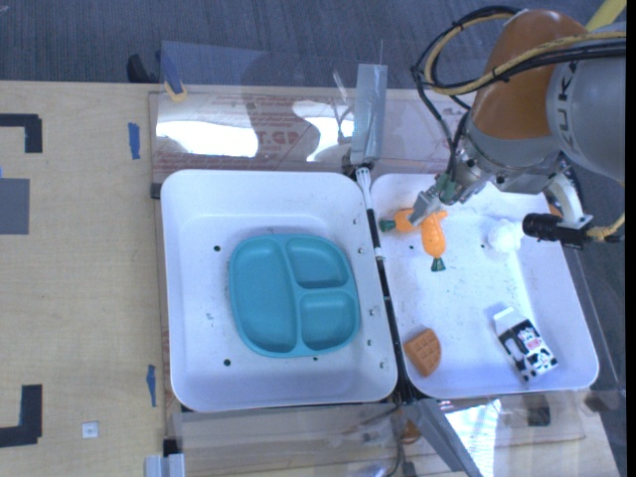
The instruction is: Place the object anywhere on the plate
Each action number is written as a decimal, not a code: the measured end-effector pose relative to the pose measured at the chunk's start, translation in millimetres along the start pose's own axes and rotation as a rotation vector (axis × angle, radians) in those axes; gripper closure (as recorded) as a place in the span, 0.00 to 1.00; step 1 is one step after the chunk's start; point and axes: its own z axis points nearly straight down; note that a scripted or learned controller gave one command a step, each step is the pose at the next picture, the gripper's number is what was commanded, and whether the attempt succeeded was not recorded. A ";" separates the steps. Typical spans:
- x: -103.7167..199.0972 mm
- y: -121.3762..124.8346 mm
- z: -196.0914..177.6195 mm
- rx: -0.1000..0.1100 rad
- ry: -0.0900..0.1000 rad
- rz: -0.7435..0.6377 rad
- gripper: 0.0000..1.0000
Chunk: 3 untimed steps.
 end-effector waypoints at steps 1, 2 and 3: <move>80.2 5.9 0.0 0.001 0.003 -0.247 1.00; 141.5 17.4 -5.0 0.001 0.003 -0.461 1.00; 140.9 17.1 -4.8 0.001 0.003 -0.461 0.00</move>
